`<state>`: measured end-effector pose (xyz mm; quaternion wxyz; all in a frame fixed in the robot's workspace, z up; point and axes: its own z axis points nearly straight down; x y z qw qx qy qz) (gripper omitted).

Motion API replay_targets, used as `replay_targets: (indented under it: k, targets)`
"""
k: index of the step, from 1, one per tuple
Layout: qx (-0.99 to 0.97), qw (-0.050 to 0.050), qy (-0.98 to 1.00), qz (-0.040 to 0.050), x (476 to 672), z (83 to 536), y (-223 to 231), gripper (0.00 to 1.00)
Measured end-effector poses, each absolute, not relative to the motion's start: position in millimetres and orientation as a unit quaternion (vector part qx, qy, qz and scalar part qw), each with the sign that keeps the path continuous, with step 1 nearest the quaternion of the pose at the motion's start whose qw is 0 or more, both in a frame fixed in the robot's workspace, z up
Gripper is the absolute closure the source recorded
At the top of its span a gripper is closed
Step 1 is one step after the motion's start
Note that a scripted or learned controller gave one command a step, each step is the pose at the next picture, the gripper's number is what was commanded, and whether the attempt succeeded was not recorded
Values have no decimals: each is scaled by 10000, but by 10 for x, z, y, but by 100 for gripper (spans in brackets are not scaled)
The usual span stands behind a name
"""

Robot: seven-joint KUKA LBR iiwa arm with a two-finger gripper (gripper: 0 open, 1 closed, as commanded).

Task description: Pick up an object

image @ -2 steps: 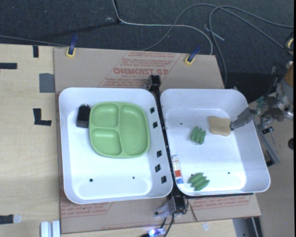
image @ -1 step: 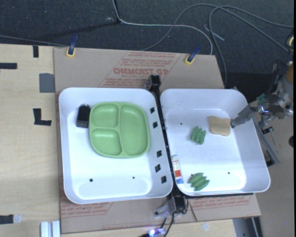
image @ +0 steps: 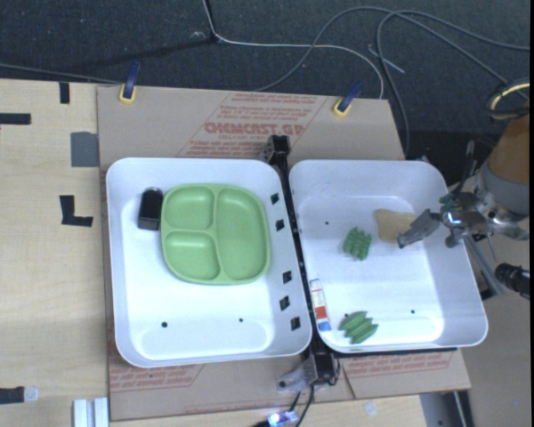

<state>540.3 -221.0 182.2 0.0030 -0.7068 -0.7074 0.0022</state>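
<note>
I see the desk (image: pixel 36 265) in pale wood with black tape marks, and a cardboard sheet (image: pixel 249 123) on it clamped by two yellow clips (image: pixel 127 92) at its far edge. Thin cables (image: pixel 356 34) loop across the dark floor (image: pixel 89 16) beyond.

A pale wooden bench top (image: pixel 36 265) is seen at 9 o'clock, marked with black tape pieces (image: pixel 7 124). A brown cardboard sheet (image: pixel 249 123) with red print is laid on it, clamped at 12 o'clock by two yellow-and-blue clips (image: pixel 128 87). Dark carpeted floor (image: pixel 89 16) is seen beyond, crossed by loose grey cables (image: pixel 338 34). Lighting is even.
</note>
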Motion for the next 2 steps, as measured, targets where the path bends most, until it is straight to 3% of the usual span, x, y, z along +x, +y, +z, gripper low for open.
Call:
replay_targets:
  k: [2]
  targets:
    - [-7064,-8,-7078,8,5366,858,-2193,0]
